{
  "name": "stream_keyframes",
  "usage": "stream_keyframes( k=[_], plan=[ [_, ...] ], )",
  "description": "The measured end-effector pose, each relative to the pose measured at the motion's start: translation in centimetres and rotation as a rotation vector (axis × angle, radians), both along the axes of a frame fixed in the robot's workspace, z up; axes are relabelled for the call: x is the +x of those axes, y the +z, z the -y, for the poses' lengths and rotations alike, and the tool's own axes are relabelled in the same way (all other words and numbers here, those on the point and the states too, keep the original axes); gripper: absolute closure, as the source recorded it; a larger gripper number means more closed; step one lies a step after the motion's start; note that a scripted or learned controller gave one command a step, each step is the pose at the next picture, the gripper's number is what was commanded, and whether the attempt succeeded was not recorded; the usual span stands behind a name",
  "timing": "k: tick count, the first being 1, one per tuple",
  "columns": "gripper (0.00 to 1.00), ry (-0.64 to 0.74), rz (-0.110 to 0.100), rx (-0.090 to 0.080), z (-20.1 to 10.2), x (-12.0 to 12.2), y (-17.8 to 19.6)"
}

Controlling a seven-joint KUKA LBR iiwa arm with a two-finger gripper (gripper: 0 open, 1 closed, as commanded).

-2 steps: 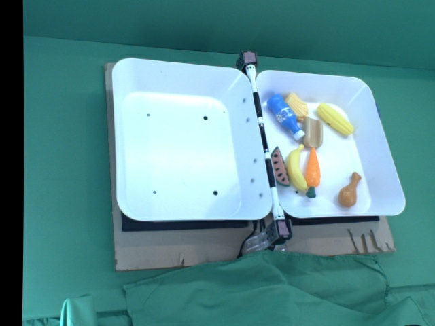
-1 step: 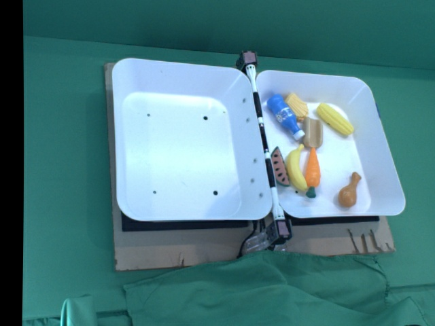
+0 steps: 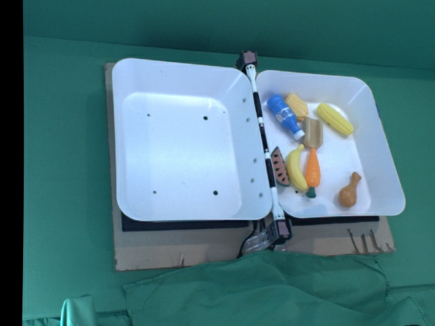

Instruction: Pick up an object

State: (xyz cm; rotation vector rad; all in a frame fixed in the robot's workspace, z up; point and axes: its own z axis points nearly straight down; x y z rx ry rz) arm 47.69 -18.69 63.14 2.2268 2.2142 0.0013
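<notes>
Beside the banana (image 3: 294, 168), watermelon slice (image 3: 279, 166) half hidden against right bin (image 3: 380, 155) wall

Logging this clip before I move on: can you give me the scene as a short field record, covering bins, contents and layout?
bins: two white bins side by side, left bin and right bin
right bin contents: blue bottle, corn cob, banana, carrot, watermelon slice, chicken drumstick
layout: carrot lies beside banana; watermelon slice against the divider-side wall; drumstick apart, near the front corner
surface: green cloth
</notes>
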Motion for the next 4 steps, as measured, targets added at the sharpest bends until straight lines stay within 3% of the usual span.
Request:
stream_keyframes(
  k=[1,2,3,4],
  plan=[
    [0.0,0.007,0.004,-0.002,-3.6,6.2,-0.1],
    [0.0,0.006,0.005,-0.001,-7.5,7.1,0.0],
    [0.0,0.007,0.008,-0.002,-12.6,14.2,0.0],
    [0.0,0.005,0.006,-0.001,-16.8,15.3,0.0]
  ],
)
